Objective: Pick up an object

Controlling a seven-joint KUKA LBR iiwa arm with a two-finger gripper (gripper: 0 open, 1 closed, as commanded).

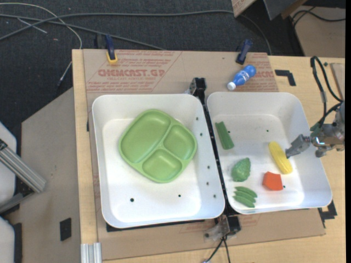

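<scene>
Two shallow white bins sit side by side on a cardboard-topped bench. Left bin (109,201) holds a green divided plate (158,145) w/ three compartments, lying flat, turned at a slant, roughly mid-bin.

Right bin (307,119) holds five small items. A dark green stick-shaped piece (224,135) lies near the bin's left wall, toward the far side. A lumpy green piece, broccoli-like (240,169), sits nearer, about mid-bin. Nearer again, close to the near wall, a green pea pod (244,196). To the right of the broccoli piece, a yellow corn cob (280,158) lies at a slant, and just near of it, close but apart, a small orange-red block (272,181).

Gripper (299,145) comes in from the right, over the right side of the right bin, w/ grey metal parts and cables behind it at the frame edge. Its tip is just right of the corn cob, near but not visibly touching. Nothing is seen between the fingers; how far they're spread I can't tell at this angle.

Outside the bins, on the far cardboard strip, a small blue & white bottle (242,77) lies on its side. Clamps grip the far edge of the board: one w/ yellow (111,52) at left, one blue (244,50) at right.
</scene>
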